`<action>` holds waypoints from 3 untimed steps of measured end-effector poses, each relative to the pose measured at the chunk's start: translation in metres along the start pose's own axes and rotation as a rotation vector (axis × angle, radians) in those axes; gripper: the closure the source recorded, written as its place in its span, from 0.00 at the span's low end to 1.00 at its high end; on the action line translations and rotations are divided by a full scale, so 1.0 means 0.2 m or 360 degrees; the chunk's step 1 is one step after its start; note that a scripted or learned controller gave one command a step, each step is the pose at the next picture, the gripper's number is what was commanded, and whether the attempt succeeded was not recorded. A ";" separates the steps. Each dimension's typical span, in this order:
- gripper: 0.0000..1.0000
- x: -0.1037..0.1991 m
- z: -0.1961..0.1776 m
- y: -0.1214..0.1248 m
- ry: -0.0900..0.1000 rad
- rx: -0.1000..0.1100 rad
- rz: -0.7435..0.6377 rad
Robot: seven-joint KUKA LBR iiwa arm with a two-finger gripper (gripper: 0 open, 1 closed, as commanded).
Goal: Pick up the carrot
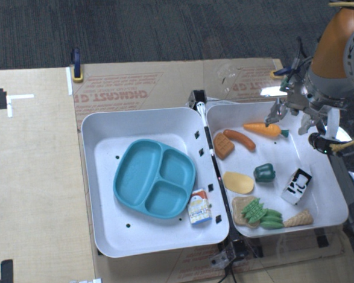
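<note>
End effector (276, 116) above carrot (262, 128) (right bin (331, 184))

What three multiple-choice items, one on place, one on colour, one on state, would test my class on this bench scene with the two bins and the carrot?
1. Where does the carrot lie?
A. in the right bin, near its far edge
B. on the blue plate
C. on the cardboard outside the bins

2. What colour is the divided plate in the left bin?
A. red
B. blue
C. yellow

3. How does the carrot stand in relation to the bin floor?
A. hanging in the air above the bench
B. standing upright on its tip
C. lying flat on the floor of the bin

Answers:
1. A, the carrot rests in the right bin beside the sausage, close to the gripper.
2. B, the three-compartment plate is light blue.
3. C, it lies lengthwise on the white floor, not lifted.
</note>
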State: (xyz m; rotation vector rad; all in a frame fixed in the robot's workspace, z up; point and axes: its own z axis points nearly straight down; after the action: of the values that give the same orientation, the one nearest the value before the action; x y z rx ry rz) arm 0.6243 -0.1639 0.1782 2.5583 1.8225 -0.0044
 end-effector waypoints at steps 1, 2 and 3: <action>0.00 -0.06 0.43 0.12 0.0000 -0.0001 -0.0079; 0.00 -0.13 0.46 0.20 0.0020 0.0101 0.0253; 1.00 -0.14 0.41 0.22 0.0006 0.0053 0.0254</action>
State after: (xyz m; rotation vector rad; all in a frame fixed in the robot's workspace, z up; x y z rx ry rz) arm 0.6560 -0.2045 0.0961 2.7204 1.6276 -0.0302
